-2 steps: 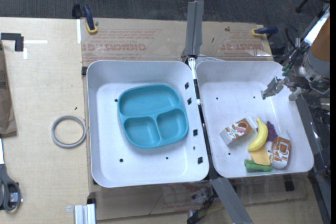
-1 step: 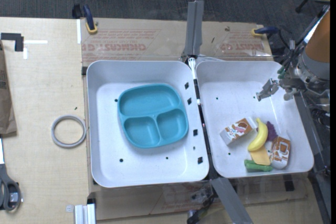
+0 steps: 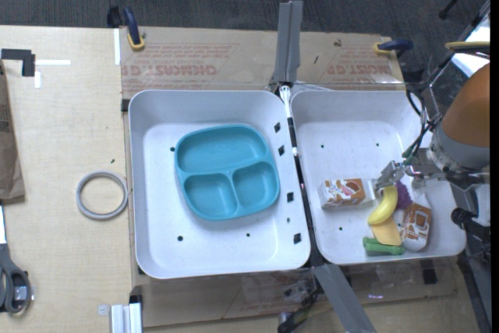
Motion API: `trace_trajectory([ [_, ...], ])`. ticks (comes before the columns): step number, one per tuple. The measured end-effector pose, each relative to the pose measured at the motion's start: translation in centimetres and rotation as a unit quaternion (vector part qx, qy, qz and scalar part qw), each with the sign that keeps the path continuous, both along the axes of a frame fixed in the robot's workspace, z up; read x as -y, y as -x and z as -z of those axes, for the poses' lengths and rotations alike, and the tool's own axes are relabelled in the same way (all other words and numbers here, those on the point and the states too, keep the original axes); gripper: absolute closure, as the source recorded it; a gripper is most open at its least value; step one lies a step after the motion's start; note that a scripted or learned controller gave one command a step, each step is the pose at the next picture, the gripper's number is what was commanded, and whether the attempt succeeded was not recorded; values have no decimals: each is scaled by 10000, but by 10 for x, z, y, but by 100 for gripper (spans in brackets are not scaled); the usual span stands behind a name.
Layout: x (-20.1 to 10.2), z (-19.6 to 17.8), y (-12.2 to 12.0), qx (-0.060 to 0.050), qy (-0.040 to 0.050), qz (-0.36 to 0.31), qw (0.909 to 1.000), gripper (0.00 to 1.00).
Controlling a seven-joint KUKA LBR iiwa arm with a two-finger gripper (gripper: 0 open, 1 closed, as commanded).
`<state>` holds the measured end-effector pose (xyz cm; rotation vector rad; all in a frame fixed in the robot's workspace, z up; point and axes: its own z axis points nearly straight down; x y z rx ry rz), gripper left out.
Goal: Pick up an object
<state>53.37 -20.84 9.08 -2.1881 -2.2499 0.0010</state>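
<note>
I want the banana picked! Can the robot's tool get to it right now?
Probably yes. The tool sits right above the banana in the right bin, with nothing lying over the banana's top, though the other items crowd it closely.

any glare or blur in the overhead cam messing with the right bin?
Camera view: light even, shadows soft, no strong glare on the right bin. Gripper and banana look slightly soft; the packets' print is unreadable.
</note>
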Motion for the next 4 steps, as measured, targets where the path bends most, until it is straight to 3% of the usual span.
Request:
trace_trajectory([
  [1,0,-9,0,4,1,11,10000,100],
  [2,-23,-107,-27,10,14,420,9991,100],
  [3,-71,-41,28,-10,10,1805,9836,100],
  [4,-71,-41,28,-8,11,1810,9835,0],
])
